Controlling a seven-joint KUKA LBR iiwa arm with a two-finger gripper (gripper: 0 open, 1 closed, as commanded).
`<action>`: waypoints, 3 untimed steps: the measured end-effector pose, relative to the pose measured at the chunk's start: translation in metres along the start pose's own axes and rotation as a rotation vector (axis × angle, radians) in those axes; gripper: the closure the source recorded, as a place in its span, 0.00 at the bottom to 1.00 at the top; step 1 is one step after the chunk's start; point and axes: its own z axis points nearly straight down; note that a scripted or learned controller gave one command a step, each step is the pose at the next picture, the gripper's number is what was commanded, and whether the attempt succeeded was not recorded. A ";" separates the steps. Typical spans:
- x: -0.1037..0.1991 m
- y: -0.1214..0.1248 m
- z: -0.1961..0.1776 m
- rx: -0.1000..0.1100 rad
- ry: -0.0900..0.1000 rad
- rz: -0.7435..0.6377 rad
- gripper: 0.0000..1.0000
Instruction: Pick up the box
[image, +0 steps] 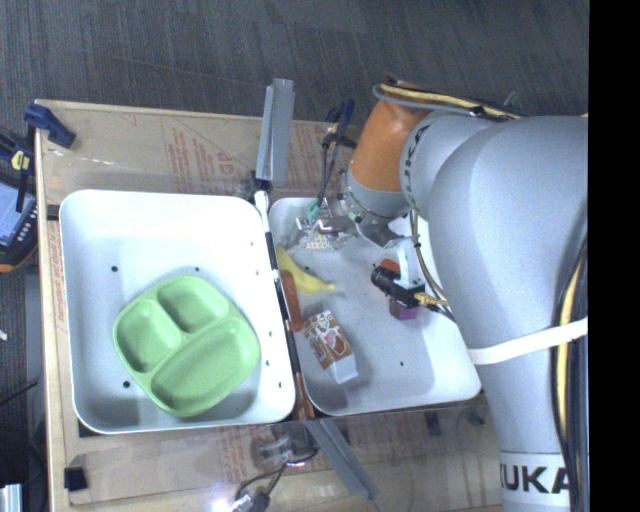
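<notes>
The two-finger gripper (322, 226) hangs at the 11 o'clock corner of the right-hand white bin (440, 372); whether it is released or clenched cannot be told. The small printed cardboard box (331, 345) lies at the bin's 7 o'clock, beside a yellow banana (305, 276). A green divided plate (187, 343) occupies the left bin (88, 222).

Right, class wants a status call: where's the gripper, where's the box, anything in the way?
Gripper low at right bin's far left corner. Box flat near that bin's front left, untouched. Banana lies between gripper and box.
</notes>
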 end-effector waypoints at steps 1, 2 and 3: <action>0.003 0.001 -0.009 0.001 0.005 -0.005 1.00; 0.003 0.001 -0.009 0.001 0.005 -0.005 0.00; 0.003 0.001 -0.020 0.000 0.005 -0.008 1.00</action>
